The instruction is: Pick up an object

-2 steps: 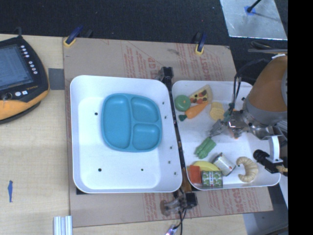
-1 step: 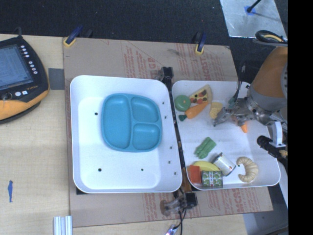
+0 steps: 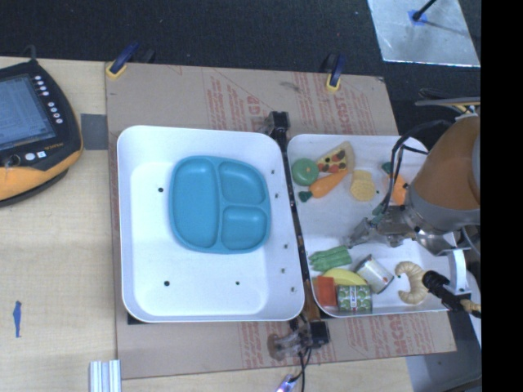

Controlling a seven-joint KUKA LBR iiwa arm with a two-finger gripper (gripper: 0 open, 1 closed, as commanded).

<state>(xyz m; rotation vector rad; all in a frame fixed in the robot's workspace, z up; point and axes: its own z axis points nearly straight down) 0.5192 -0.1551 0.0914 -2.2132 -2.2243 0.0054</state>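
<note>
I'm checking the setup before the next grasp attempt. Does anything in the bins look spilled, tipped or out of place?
Nothing stands out. The blue divided plate lies flat in the left bin. The toy foods, including the carrot and croissant, lie loosely scattered inside the right bin, with the gripper low among them.

Left bin (image 3: 139, 219) open around the blue plate (image 3: 220, 203), right bin (image 3: 306, 149) crowded, toy food along its top and bottom edges, bare floor mid-bin, arm (image 3: 445, 182) blocking its right side
</note>
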